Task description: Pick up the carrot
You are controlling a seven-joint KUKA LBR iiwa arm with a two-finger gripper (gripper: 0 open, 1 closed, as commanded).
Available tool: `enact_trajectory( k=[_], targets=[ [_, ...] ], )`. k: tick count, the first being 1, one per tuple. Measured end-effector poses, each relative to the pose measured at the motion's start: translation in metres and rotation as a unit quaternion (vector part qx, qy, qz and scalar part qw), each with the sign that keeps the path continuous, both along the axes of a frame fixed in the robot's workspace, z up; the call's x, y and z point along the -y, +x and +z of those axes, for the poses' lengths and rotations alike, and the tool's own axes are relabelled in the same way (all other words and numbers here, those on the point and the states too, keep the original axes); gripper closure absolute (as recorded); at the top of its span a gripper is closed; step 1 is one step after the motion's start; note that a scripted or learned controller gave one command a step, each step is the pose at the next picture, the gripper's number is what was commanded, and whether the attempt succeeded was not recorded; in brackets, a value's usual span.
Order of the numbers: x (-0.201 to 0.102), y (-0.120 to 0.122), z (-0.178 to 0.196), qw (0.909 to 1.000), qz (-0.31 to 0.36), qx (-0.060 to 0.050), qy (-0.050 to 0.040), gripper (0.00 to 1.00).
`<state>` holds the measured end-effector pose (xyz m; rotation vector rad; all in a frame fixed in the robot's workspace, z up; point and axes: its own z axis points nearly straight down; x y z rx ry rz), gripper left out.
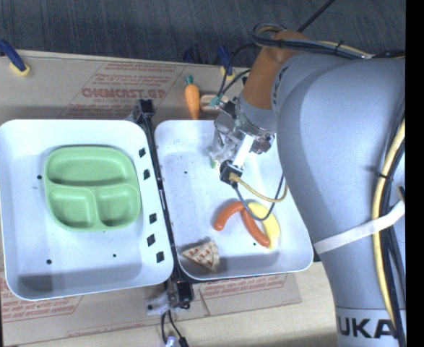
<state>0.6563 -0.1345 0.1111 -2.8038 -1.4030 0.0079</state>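
Note:
The carrot (191,100), orange with a small green top, lies on the cardboard just behind the back rim of the right bin (179,194), outside it. My gripper (225,152) hangs over the back part of the right bin, a little to the right of the carrot and nearer the front. It is apart from the carrot, and I see nothing held in it. The grey arm and its orange band (266,67) cover the bin's right side.
The right bin holds two orange sausages (228,214) (256,229), a yellow banana (271,226) and a toast wedge (201,255) near its front. A green divided plate (92,186) sits in the left bin (24,266). Black clips (145,110) line the shared rim.

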Motion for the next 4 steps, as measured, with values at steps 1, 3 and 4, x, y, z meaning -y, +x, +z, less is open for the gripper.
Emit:
enact_trajectory(
  k=[1, 3, 4],
  targets=[
    [0.018, -0.003, 0.134, 0.9853, -0.171, 0.001, -0.0018, 1.00],
    [-0.006, -0.050, 0.122, 0.9780, -0.209, 0.000, -0.0014, 1.00],
    [0.031, -0.008, 0.196, 0.9729, -0.231, 0.002, -0.0019, 1.00]
  ],
)
